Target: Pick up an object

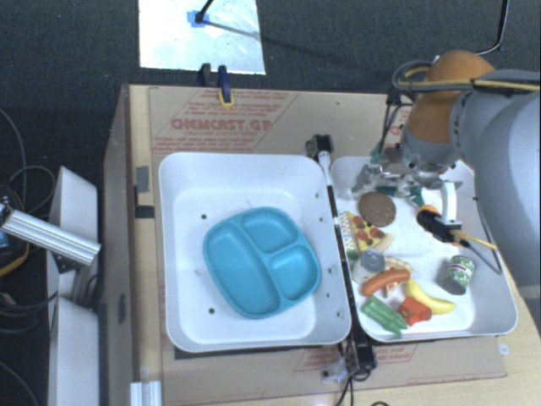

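My gripper (390,178) hangs low over the back of the right bin (494,315), just above a brown round patty (377,209). In front of the patty lie a pizza slice (363,233), a grey round piece (372,261), a hot dog (385,280), a banana (428,299), a red piece (414,310) and a green pepper (385,315). A small green-labelled can (458,272) lies on its side at the right of the bin. Nothing is visibly held by the gripper.
The left bin (190,193) holds a blue divided plate (260,260). A black divider with clips (336,235) runs between the bins. The arm's grey body (499,142) fills the space above the right bin's far corner.
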You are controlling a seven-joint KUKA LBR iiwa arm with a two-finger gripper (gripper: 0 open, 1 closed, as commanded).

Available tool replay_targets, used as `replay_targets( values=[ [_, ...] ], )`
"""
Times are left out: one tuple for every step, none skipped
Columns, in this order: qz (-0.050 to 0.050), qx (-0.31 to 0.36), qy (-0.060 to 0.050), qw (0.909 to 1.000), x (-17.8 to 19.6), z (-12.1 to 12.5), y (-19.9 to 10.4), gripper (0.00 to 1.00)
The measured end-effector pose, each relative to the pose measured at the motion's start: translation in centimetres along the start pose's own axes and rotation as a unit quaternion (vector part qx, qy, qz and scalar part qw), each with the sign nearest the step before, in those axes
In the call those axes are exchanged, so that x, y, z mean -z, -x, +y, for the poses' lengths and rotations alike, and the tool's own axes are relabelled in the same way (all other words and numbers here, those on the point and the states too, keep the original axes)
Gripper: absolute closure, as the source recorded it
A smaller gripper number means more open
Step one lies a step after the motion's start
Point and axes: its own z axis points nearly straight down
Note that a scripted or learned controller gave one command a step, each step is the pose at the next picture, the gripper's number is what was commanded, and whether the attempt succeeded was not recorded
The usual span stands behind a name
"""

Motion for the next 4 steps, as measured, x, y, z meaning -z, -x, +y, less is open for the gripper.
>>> replay_targets(
  values=[
    [-0.002,0.000,0.003,1.0000,-0.1,-0.7,-0.6,0.00],
    [0.001,-0.001,-0.004,1.0000,-0.2,-0.2,0.3,0.00],
    [-0.002,0.000,0.004,1.0000,-0.2,-0.9,0.0,0.00],
    [-0.002,0.000,0.006,1.0000,1.0,-0.7,0.0,1.00]
  ],
)
